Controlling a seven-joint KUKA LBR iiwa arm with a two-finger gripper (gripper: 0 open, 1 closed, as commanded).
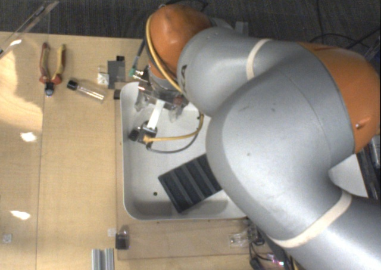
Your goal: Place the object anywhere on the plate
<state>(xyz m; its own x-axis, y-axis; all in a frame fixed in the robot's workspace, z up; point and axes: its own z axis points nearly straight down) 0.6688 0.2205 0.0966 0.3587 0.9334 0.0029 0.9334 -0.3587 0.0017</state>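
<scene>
On the far left of the table lie a pair of pliers with red-and-yellow handles and, just beside them, a small clear tube with a black cap, both well outside the white bin. Moving right, the bin's left wall comes in, and above its upper end hangs the gripper, pointing down under the orange band of the arm. A yellow cable loops from the wrist across the bin floor, ending in a small black-and-white plug or clip that could be mistaken for cargo. Whether the jaws are open or shut cannot be told: the wrist housing and cable cover them, and nothing can be seen between them. Lower in the bin a dark ribbed slab lies flat and tilted; this is probably the object to be moved, though it could be something else. No plate can be made out; the arm's huge grey bulk covers the right half of the scene, the second bin included. The step in hand looks like the approach or search before a grasp. The next move calls for bringing the gripper down toward the lower part of the bin, over the slab, and lining up across its narrow side.
</scene>
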